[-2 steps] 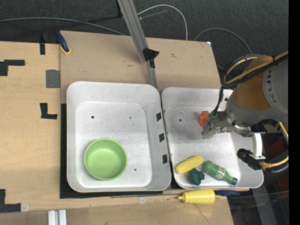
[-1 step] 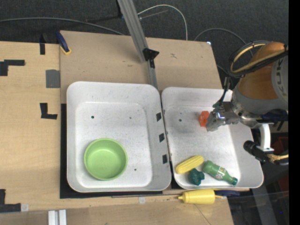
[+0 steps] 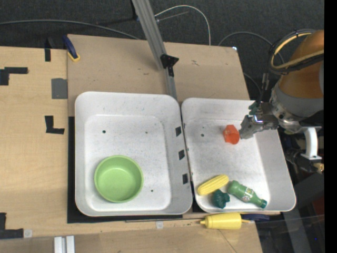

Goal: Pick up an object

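In the right bin (image 3: 274, 165) a small orange-red object (image 3: 231, 134) lies near the upper middle. My gripper (image 3: 248, 127) sits just to its right, close to or touching it. Along the bin's front lie a yellow corn cob (image 3: 212, 184), a dark green piece (image 3: 220, 198) and a green bottle (image 3: 246, 193). The left bin (image 3: 126, 109) holds a green bowl (image 3: 119, 178) at its front left.
A yellow bottle-shaped object (image 3: 223, 221) rests on the bench just outside the right bin's front edge. A grey metal pole (image 3: 151, 25) slants down to the bins' divider at the back. Cables loop across the dark floor behind the bench.
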Controlling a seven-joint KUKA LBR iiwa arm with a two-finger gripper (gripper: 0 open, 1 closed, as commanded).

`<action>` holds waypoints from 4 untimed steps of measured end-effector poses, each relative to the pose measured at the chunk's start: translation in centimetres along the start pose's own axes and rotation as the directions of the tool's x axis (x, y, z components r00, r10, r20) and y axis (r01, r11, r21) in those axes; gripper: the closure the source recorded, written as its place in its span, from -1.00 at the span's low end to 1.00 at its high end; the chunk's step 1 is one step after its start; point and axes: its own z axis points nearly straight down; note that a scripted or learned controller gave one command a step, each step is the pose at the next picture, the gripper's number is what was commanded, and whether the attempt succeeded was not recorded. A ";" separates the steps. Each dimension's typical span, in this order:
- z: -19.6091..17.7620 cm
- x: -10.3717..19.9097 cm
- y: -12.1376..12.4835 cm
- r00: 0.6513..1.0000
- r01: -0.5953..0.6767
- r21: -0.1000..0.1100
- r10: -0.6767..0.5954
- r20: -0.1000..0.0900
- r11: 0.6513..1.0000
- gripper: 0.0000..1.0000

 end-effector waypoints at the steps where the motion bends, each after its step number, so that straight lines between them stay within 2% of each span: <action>1: -0.2 5.0 1.0 1.000 0.005 0.005 -0.005 -0.003 1.000 1.00; 2: -0.8 9.6 3.1 1.000 0.005 0.004 -0.005 -0.003 1.000 1.00; 3: 0.7 14.2 5.3 1.000 0.004 0.006 -0.004 -0.002 1.000 1.00; 4: 1.6 20.1 7.2 1.000 0.005 0.005 -0.005 -0.002 1.000 1.00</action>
